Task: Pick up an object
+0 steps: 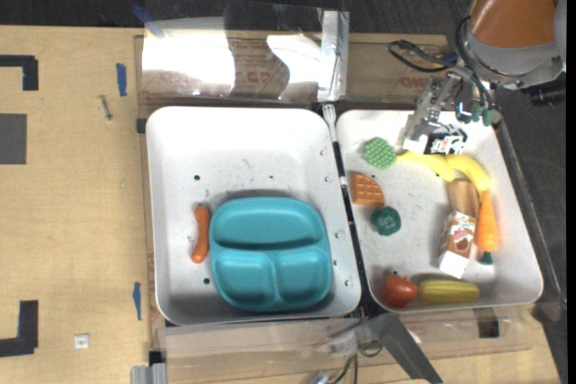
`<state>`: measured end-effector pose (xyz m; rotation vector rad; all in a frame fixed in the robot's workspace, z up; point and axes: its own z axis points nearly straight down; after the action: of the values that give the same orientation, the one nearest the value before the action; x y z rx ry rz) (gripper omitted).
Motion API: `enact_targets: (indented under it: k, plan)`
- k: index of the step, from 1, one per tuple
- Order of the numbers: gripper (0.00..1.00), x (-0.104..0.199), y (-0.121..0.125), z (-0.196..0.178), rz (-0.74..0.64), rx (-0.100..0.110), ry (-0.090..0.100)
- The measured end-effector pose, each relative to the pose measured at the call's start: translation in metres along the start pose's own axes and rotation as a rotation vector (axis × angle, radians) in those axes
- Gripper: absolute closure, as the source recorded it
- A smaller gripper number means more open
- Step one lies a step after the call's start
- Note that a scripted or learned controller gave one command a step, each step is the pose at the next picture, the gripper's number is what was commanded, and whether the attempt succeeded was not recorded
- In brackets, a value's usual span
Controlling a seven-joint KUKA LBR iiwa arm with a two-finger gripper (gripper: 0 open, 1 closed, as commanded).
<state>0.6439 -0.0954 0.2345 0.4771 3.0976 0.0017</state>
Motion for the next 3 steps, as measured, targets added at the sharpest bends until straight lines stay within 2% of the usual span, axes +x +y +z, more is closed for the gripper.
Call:
enact_targets:
  k: [3]
  plan:
    - [1.0, -0.006, 0.002, -0.034, -0.002, -0.004, -0.03]
